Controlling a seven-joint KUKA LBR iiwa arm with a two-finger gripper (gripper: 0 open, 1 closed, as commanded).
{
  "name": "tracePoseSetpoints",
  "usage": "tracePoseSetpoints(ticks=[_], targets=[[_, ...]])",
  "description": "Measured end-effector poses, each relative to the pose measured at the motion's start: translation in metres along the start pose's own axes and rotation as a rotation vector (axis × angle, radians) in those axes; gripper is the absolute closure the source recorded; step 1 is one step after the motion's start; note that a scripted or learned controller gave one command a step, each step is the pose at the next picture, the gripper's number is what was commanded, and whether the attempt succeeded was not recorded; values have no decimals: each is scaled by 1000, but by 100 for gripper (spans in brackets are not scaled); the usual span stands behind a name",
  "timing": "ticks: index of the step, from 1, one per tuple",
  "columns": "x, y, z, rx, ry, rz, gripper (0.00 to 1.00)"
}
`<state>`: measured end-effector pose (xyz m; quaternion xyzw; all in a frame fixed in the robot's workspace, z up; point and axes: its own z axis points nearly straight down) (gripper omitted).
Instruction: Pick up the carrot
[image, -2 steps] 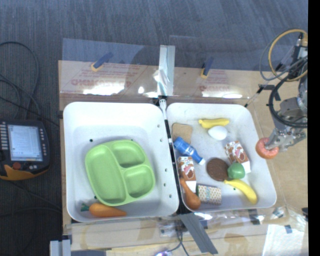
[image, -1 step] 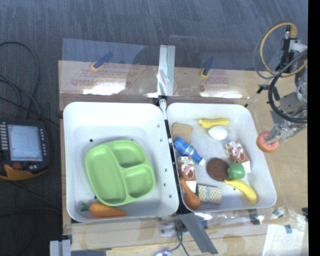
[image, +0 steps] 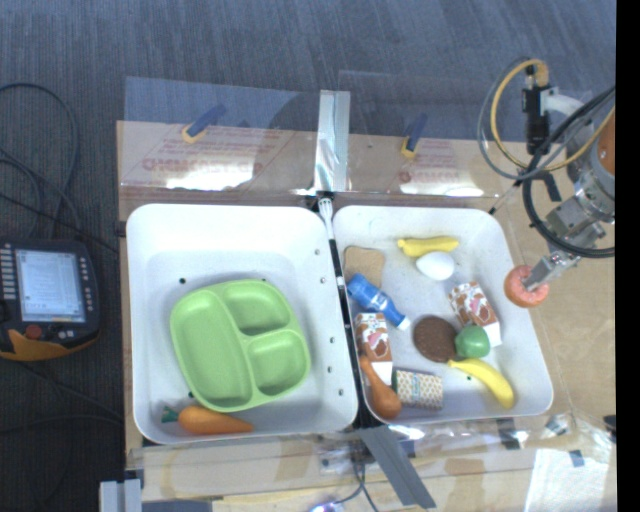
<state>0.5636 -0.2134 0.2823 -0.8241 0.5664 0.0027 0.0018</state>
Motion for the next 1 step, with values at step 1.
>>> tracePoseSetpoints(ticks=[1], targets=[[0,-60,-41,3,3,-465,100]])
